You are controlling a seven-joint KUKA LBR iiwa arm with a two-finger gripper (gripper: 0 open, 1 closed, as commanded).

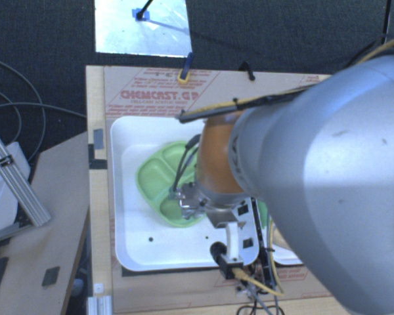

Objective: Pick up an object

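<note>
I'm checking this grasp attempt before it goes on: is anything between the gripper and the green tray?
Nothing visible. The green tray lies in the left bin, with bare white floor around it. The arm's wrist hangs over the tray's right part and hides the gripper's tip, so that spot cannot be checked.

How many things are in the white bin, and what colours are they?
Green: 1, a divided plate lying in the white bin, partly behind the arm
Other colours: 0 that I can see
Total: 1; the arm hides part of the bin, so more could be there
</note>
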